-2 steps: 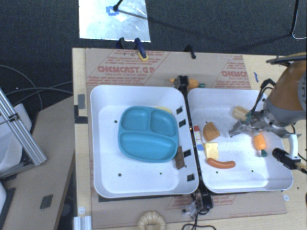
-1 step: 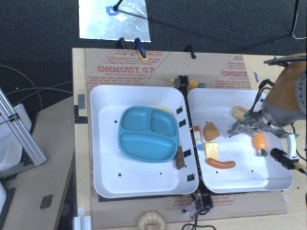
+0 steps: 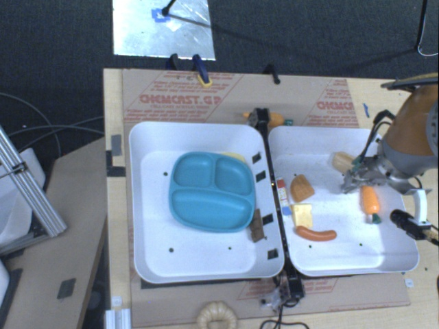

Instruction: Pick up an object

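Note:
The right bin (image 3: 391, 256) holds several toy foods: a brown bread piece (image 3: 301, 187), a yellow cheese slice (image 3: 302, 216), a red-orange sausage (image 3: 316, 234), an orange carrot (image 3: 370, 201) and a tan roll (image 3: 343, 161). My gripper (image 3: 354, 179) reaches down from the right into this bin, low over the floor. It sits between the tan roll and the top end of the carrot, close to both. Nothing is seen lifted.
The left bin (image 3: 147, 184) holds a blue divided plate (image 3: 211, 190), with a small brown piece (image 3: 257, 226) at its right edge and a yellow bit (image 3: 236, 157) behind it. An orange object (image 3: 275, 120) lies beyond the bins. A beige ring (image 3: 216, 315) lies at the bench's front.

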You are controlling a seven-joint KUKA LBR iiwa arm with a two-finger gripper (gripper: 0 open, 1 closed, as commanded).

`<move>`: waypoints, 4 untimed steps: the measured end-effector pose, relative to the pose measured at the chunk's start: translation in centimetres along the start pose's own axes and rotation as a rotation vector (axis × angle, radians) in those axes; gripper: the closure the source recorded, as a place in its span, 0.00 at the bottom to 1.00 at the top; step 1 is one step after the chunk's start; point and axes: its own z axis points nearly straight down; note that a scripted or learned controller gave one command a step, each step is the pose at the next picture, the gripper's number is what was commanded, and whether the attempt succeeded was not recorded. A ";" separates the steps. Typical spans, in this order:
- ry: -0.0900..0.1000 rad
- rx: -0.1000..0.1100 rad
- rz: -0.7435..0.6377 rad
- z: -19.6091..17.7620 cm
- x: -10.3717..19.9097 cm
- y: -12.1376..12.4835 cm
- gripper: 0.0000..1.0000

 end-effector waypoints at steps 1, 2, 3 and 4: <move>-0.003 0.001 0.002 -6.3 0.2 0.2 1.00; -0.003 -0.001 0.001 -12.7 -0.1 0.7 1.00; -0.002 0.002 0.001 -12.8 -0.1 0.8 1.00; -0.001 0.004 -0.002 -11.9 5.0 1.3 1.00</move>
